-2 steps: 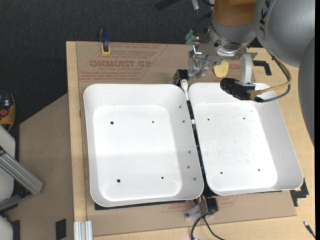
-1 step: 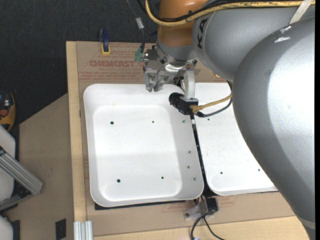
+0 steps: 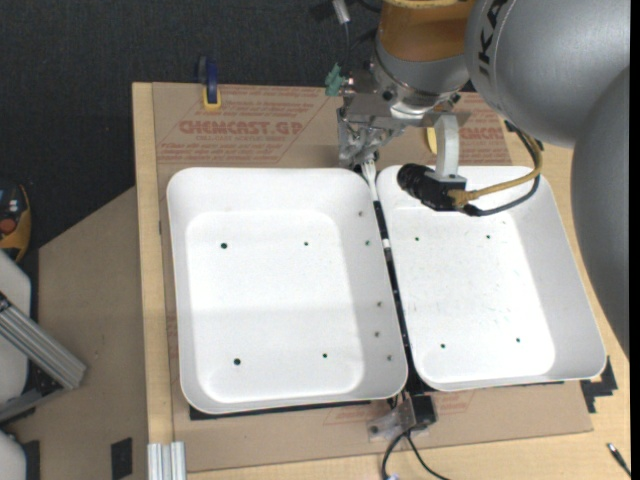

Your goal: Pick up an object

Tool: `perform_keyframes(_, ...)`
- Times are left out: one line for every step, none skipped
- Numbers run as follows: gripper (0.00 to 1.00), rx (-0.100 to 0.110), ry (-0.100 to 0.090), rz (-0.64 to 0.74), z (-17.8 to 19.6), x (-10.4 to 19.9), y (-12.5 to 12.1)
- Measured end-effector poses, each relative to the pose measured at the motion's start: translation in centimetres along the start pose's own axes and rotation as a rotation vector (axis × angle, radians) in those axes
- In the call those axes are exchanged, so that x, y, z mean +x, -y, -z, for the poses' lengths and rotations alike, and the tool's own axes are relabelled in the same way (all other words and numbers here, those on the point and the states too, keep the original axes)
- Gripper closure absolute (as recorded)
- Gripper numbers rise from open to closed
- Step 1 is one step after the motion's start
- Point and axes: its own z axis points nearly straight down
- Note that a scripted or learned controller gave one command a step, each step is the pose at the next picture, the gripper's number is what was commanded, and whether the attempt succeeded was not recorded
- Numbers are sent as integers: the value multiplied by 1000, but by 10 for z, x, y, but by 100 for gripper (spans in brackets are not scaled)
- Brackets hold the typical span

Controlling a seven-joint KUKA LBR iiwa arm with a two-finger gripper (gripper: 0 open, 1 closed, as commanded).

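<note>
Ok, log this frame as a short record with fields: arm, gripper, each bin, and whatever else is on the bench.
arm: grey with an orange band, reaching in from the right
gripper: at the back, over the rims where the two bins meet; no object seen held
left bin: white, floor shows a few small dark dots
right bin: white, same small dots
board: brown sheet with red print, under both bins
clamp: blue, at the board's back left edge

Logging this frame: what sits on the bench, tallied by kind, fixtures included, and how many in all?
White bins: 2 (left bin, right bin)
Brown board under them: 1
Blue-and-yellow clamp on the board's far edge: 1
Total: 4
</note>
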Motion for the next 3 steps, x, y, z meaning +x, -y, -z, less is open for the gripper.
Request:
perform_keyframes(100, 1, 0, 1, 25, -13, 16)
perform_keyframes(100, -5, 3, -5, 77, -94, 0)
perform_keyframes(100, 10, 0, 6, -16, -48, -34)
